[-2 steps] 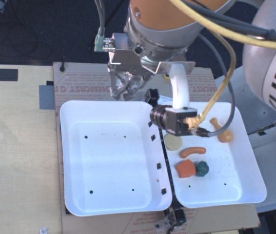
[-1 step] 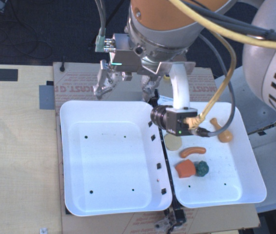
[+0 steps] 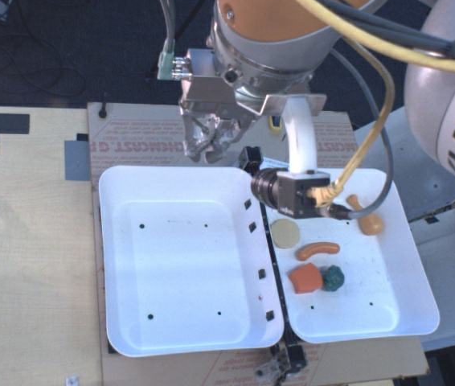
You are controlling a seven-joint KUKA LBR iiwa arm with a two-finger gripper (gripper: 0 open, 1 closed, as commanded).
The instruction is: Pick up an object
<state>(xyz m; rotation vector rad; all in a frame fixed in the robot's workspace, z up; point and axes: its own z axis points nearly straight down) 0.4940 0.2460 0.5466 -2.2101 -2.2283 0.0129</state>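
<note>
My gripper (image 3: 210, 141) hangs below the orange-banded wrist, over the far rim of the left bin (image 3: 179, 264), well above the bench. Nothing shows in its grasp. The objects lie in the right bin (image 3: 376, 300): a pale round disc (image 3: 285, 233), an orange-red sausage (image 3: 317, 251), a red-orange block (image 3: 306, 278), a dark teal lump (image 3: 334, 278) touching the block, and an orange rounded piece (image 3: 370, 223) near the far right. All of them are to the right of the gripper and nearer the camera.
A black cylindrical device (image 3: 290, 191) on a white bracket (image 3: 300, 139) hangs over the divider between the bins, with yellow cable (image 3: 376, 127) looping beside it. Cardboard (image 3: 131, 139) lies under the bins. A pale wooden board (image 3: 26, 240) lies to the left.
</note>
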